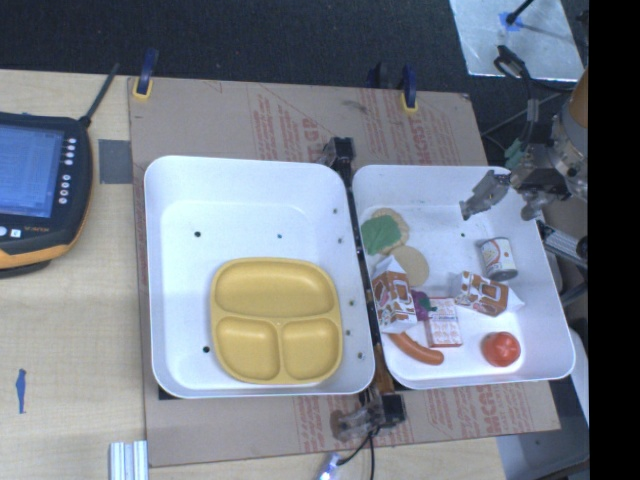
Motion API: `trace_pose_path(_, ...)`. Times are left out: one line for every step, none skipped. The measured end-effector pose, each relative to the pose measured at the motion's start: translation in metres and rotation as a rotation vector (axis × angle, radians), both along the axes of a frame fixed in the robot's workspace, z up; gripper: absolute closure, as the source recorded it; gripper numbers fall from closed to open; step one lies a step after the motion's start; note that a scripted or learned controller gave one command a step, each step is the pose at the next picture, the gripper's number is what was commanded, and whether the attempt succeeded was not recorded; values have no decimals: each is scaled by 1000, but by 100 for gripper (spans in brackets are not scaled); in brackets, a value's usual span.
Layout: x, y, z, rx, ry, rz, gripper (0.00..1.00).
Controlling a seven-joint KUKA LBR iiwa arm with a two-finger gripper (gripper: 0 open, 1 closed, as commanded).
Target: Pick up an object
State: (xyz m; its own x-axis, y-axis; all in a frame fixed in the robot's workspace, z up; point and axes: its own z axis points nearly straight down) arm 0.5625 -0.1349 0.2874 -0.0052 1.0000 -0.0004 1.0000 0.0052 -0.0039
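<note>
My gripper (504, 202) hangs over the far right part of the right bin (440, 183), open, with nothing between its fingers (480, 197). Just in front of it a small can (497, 258) lies on its side. A red-and-white packet (483, 293) and a red tomato (501, 348) sit nearer the front. Along the bin's left side are a green round piece (381, 234), a tan round piece (412, 266), another red-and-white packet (393, 301), a pink packet (443, 324) and a sausage (415, 349).
The left bin (200, 193) holds a yellow divided plate (277, 320). A tablet with an orange rim (35, 186) lies on the bench at the far left. Blue clamps (408, 80) grip the board's far edge.
</note>
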Motion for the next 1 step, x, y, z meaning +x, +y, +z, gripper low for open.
trace_pose_path(-13,29,-101,0,2,0,0)
